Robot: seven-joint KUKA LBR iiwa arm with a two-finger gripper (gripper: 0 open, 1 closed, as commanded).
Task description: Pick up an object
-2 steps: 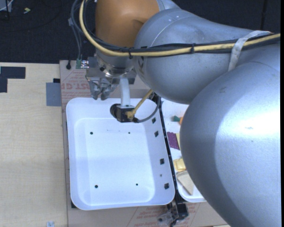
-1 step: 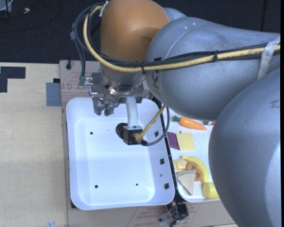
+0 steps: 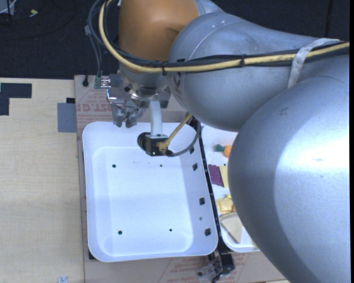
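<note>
Two bins: they lie side by side on the desk (image 3: 29, 175), under the arm.
Arm (image 3: 271, 99): grey, very large in the view; it reaches in from the right and covers most of the right bin.
Left bin (image 3: 97, 217): white and shallow; its floor shows small dark dots and no object on it.
Right bin (image 3: 215, 140): a narrow strip of it is visible beside the arm.
Objects: a small orange piece (image 3: 227, 151), a dark purple piece (image 3: 215, 174), a yellow piece (image 3: 225, 204) and a pale beige piece (image 3: 233, 227) lie in that strip; their shapes are cut off by the arm and hard to name.
Orange band (image 3: 150, 22): it sits above the wrist, near the top of the view.
Cable (image 3: 183, 131): it hangs over the far edge of the left bin, ending in a dark loop.
Gripper (image 3: 125, 118): it hangs over the far left corner of the left bin; the fingers point down, close together, and I see nothing between them.
</note>
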